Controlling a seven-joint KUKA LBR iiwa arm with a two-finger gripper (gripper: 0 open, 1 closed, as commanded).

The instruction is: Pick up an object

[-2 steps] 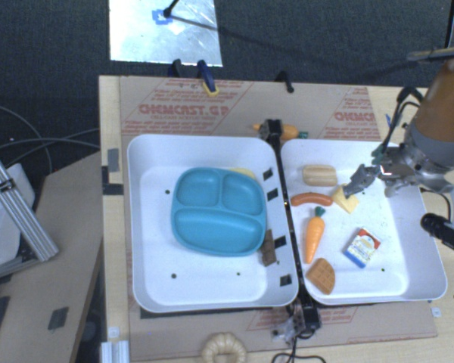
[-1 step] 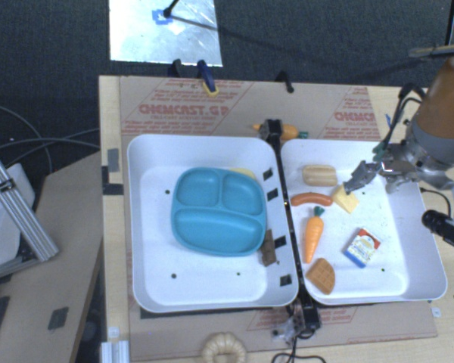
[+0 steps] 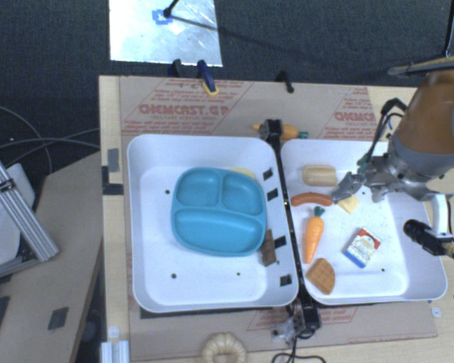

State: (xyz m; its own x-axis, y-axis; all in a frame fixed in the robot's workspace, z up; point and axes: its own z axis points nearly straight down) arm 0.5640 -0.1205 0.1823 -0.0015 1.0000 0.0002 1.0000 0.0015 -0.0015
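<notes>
Grey Arm Over the Right Bin: Setting Up a Clean Pick

Grey and orange, the arm (image 3: pixel 431 138) reaches in from the right of the frame, and its gripper (image 3: pixel 352 181) hangs low over the upper middle of the right bin (image 3: pixel 420 282). Whether the jaws stand open or closed cannot be told from this view; nothing is visibly held between them.

Candidate objects lie in the right bin. A pale yellow wedge (image 3: pixel 349 203) lies just below the gripper, a sausage (image 3: pixel 311 200) lies to its left, and a bread roll (image 3: pixel 318 175) sits above that. A carrot (image 3: pixel 313 237), a cookie (image 3: pixel 321 275) and a small carton (image 3: pixel 362 247) lie lower in the bin. The left bin (image 3: pixel 147 278) holds a blue divided plate (image 3: pixel 219 210).

Recommended procedure:
1. Select the nearest object, likely the wedge or the sausage.
2. Centre the jaws across its narrow side.
3. Descend vertically, avoiding neighbouring objects.
4. Confirm the grasp before lifting.
</notes>
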